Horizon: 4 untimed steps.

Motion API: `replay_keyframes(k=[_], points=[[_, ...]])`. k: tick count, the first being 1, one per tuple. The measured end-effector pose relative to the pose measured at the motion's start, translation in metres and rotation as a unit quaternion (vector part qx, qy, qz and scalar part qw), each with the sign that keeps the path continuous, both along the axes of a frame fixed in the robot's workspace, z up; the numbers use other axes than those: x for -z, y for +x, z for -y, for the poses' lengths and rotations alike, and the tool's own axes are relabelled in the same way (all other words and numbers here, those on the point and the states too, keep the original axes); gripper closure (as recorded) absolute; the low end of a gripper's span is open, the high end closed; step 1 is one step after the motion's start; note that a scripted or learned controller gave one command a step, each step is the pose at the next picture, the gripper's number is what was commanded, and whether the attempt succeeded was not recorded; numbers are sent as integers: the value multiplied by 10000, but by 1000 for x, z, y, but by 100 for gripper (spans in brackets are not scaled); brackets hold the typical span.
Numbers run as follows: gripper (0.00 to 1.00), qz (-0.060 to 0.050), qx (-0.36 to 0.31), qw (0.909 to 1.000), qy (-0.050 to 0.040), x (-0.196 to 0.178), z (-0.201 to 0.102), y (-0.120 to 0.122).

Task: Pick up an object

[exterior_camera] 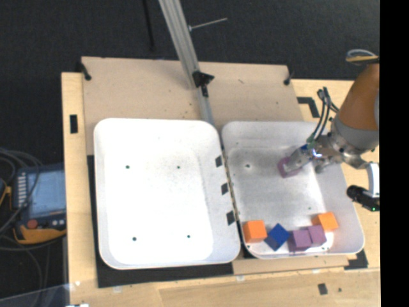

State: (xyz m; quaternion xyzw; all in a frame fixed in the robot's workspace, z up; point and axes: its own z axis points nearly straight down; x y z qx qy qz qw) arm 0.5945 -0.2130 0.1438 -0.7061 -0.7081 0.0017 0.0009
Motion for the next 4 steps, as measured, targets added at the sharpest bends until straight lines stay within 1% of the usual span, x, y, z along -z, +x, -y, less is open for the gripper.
replay_keyframes(k=[1,2,3,4], points=[[0,33,26,10000,-13,47,1,1],[100,-17,38,10000,23,37,1,-1],[100,48,3,10000,-3,-8,1,4],[100,61,-8,10000,-8,-69,-6,8]])
